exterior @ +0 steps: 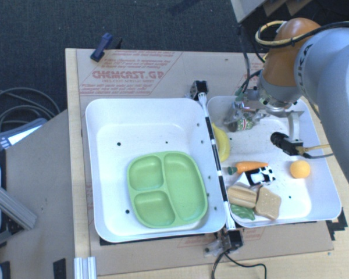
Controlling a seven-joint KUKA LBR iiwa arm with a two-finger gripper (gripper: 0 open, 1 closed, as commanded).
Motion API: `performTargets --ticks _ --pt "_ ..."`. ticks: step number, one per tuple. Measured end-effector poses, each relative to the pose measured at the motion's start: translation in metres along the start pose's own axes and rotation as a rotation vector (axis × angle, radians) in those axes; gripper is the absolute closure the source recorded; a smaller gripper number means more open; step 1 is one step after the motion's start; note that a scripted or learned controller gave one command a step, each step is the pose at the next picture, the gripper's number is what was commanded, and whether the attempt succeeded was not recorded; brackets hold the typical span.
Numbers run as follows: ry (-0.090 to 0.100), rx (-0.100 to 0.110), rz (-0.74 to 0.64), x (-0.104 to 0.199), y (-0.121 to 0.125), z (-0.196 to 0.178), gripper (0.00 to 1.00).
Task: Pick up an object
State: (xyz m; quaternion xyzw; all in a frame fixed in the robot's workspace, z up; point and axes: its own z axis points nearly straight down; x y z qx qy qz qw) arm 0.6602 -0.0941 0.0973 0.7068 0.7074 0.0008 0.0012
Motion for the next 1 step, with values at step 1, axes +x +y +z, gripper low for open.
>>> performTargets --ticks 1 --pt "0.002 0.0 -0.001 0.0753 -0.0207 -0.0887 1.0"
